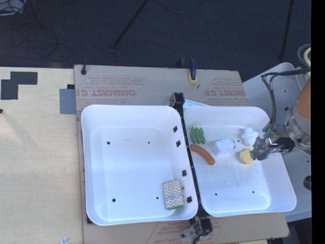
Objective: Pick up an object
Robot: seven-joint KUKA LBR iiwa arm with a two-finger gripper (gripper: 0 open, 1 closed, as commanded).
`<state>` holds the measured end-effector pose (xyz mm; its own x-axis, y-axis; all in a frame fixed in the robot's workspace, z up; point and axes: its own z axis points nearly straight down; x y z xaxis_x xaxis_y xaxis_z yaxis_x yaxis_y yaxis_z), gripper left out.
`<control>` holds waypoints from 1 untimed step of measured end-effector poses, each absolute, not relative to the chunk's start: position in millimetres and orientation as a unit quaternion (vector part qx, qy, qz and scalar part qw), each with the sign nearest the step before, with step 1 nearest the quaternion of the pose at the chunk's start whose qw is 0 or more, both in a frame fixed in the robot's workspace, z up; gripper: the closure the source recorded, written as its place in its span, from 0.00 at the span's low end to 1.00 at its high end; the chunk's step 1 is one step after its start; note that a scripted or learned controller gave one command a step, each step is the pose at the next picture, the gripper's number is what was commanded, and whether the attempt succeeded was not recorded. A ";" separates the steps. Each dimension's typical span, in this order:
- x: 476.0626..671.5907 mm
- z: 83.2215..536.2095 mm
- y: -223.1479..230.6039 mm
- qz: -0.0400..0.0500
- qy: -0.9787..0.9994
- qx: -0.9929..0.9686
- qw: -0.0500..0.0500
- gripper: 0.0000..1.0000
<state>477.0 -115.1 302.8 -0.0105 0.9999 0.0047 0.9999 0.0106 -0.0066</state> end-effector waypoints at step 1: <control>476.2 331.3 -162.3 0.002 -0.706 -0.708 0.001 1.00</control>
<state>476.2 -162.3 331.3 0.0025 1.0000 -0.0014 1.0000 -0.0025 -0.0038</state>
